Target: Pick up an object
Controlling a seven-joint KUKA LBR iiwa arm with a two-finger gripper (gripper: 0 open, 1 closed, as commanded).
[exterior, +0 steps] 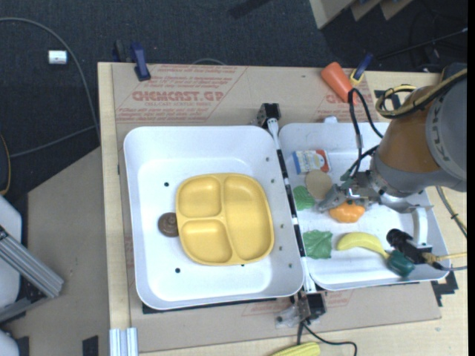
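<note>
Arm: the grey arm (434,136) with its orange band reaches in from the right and bends down over the right bin (326,133).
Gripper: the gripper (335,197) sits low in that bin, fingers pointing left, right beside the orange object (346,213) and the tan round piece (318,183).
Jaws: I cannot tell whether they are spread or pressed together; nothing is plainly pinched between them.
Orange object: lies in the middle of the right bin, just under the gripper's tip, long axis roughly left to right.
Banana (363,243): lies near the bin's front, long axis left to right, curved, stem end toward the right.
Green pieces: one leafy green item (318,243) left of the banana, another green one (303,197) by the bin's left wall.
Carton: a white packet with red and blue print (309,160) at the back of the bin.
Dark tool (405,252): black and teal, in the front right corner.
Left bin (148,154): holds a yellow divided plate (223,219) with a brown round thing (168,224) touching its left edge.
</note>
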